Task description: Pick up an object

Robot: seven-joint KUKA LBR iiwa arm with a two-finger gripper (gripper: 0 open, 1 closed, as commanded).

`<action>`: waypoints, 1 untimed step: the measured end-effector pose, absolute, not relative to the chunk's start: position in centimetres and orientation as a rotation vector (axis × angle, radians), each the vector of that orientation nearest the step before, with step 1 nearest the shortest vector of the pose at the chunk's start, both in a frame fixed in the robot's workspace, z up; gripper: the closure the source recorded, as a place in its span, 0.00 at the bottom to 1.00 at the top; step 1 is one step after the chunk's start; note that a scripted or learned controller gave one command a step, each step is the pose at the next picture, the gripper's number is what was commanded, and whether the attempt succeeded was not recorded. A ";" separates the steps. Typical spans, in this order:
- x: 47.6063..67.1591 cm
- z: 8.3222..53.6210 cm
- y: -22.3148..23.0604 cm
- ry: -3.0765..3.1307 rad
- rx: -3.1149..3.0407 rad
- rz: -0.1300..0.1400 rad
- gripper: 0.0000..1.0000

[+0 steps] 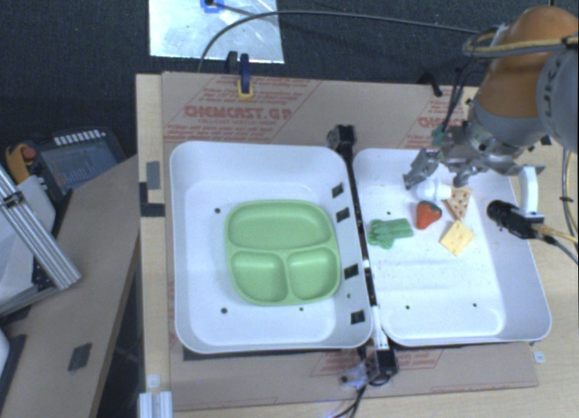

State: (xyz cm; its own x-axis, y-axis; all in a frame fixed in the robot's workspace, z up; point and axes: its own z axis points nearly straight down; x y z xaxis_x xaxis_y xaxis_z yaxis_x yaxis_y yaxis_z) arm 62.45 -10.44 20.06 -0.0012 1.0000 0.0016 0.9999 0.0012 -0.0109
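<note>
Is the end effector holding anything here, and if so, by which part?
Nothing is held: the end effector hovers open above the toy strawberry and pizza slice.

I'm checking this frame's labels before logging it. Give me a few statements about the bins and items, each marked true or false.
1. The green tray lies in the left bin. True.
2. The green toy sits on the green tray. False: it lies in the right bin, near the divider.
3. The gripper hangs over the right bin. True.
4. The red toy is in the left bin. False: it lies in the right bin, beside the yellow piece.
</note>
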 end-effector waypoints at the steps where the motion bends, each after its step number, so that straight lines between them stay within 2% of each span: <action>1: 62.7 20.8 -10.4 -2.225 -2.218 -0.001 0.00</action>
